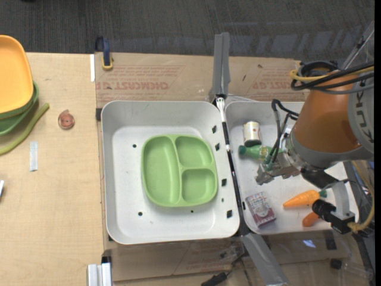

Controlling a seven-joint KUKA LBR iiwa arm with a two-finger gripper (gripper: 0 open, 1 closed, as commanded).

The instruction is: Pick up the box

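Box (260, 209), one small flat carton w/ purple edge, lies at front-left of right bin (238, 159). We see gripper (266, 174) just above it, not touching; can't tell its state. Near it: two orange carrots (303, 199), one cylindrical can (252, 132), one green bottle (255, 151). Left bin (119, 171) holds one smooth green 3-compartment plate (178, 170).

robot lab: cabled arm (333, 124), white bins (113, 177) on cardboard-lined bench (47, 219)
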